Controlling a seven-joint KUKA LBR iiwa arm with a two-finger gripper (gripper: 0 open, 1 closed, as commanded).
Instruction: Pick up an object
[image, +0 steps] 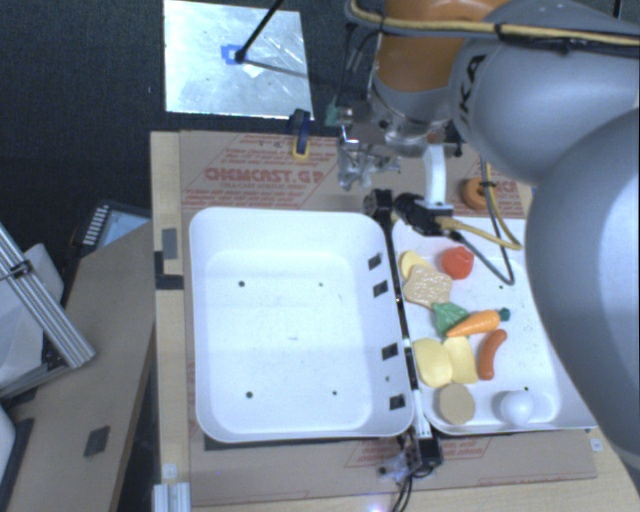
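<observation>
Camera view from above, at a slant. At far left, pale metal rails (40, 310) cross a brown cardboard sheet (90, 400) lying beside the desk (250, 165), whose top is covered by printed brown cardboard. Behind it lies a shiny silver foil square (235, 60). The left shallow white plastic bin (290, 325) occupies the middle of the desk; small black clips (385, 320) run along the seam where it meets the right shallow white plastic bin (525, 330). In the right bin the objects lie clustered against the seam side: a pale yellow rounded piece (411, 263) at the back, touching a tan speckled cracker-like slab (428, 287); just beside these a round red tomato-like object (457, 262); in front, a green leafy piece (449, 315) touching an orange carrot (478, 321); then two pale yellow lumps (443, 360) side by side, with a reddish-orange sausage-shaped object (489, 353) just to their right; nearest the front rim, a tan round disc (455, 404) and a white ball (517, 406). The claw (362, 170) hangs above the printed cardboard behind the bins, near the back end of the seam, apart from every object; whether it is wide or narrow cannot be told, and nothing is seen in it. Above it sits the orange band (425, 40); the grey arm (570, 150) fills the upper right.
</observation>
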